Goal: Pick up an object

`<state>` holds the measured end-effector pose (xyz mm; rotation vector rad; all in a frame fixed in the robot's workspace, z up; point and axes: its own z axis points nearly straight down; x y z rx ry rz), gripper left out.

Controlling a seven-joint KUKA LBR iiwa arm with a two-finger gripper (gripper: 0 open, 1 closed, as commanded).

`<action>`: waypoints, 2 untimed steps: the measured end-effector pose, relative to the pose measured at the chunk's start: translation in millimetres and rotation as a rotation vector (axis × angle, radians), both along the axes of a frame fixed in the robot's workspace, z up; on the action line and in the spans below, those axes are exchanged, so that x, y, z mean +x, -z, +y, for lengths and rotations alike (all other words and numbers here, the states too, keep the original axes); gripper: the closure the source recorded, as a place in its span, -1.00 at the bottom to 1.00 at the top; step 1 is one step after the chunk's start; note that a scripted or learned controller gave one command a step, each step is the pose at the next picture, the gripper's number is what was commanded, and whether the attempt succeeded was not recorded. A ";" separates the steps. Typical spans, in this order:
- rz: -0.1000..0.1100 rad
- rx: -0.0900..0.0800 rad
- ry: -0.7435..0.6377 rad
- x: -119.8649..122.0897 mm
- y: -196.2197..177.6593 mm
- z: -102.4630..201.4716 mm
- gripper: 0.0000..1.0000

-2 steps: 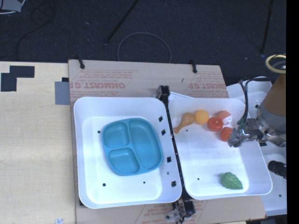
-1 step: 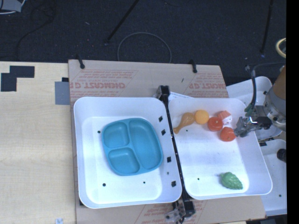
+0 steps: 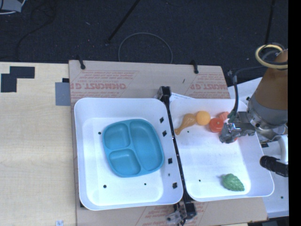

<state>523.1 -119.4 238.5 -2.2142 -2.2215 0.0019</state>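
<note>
Robot hand (image 3: 228, 134) over the right bin (image 3: 207, 192)
A red toy (image 3: 216, 124) lay just left of it; its grip could not be told

Divided plate (image 3: 133, 147) in left bin (image 3: 87, 126); toys in right bin (image 3: 207, 173).

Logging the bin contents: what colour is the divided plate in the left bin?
Light blue; the divided plate shows plainly in the camera view.
</note>
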 end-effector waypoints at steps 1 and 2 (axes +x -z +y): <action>0.000 0.000 -0.001 1.5 13.3 55.5 1.00; -0.001 0.000 -0.001 -2.3 4.4 105.0 1.00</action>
